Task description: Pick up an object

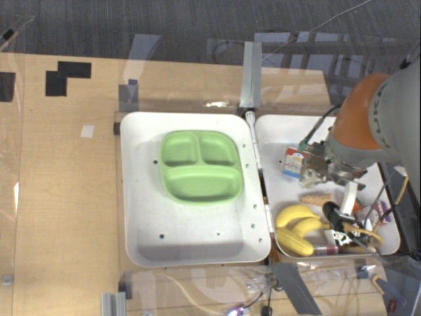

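Note:
In the right bin (276, 133), two yellow bananas (297, 227) lie at the front. A small red, white and blue box (292, 162) stands near the middle, and a tan oblong piece (318, 197) lies just in front of it. My gripper (314, 168) hangs low over the bin, right beside the box and just behind the tan piece. The grey wrist and orange band (358, 117) cover the bin's right part. Nothing shows between the gripper's tips.
The left bin (141, 196) holds a green divided plate (199, 165). At the right bin's front right corner lies a clutter of black, white and pink small items (348, 229). A metal post (249, 78) stands behind the seam between the bins.

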`<act>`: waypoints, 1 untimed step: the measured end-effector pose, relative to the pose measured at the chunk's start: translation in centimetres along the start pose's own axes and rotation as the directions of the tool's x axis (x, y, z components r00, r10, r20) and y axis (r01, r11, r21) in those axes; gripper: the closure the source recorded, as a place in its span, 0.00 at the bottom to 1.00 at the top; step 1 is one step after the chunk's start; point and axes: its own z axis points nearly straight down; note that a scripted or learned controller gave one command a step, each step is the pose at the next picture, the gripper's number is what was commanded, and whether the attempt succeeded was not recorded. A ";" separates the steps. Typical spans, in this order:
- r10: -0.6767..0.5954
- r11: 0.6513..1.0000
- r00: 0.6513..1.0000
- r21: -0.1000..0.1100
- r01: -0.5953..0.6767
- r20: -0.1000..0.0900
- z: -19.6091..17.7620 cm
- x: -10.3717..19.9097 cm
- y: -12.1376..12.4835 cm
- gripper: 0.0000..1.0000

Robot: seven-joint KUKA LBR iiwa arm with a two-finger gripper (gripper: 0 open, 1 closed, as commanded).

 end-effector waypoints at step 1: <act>-0.050 0.999 0.999 -0.003 0.050 0.000 -6.0 2.6 3.2 1.00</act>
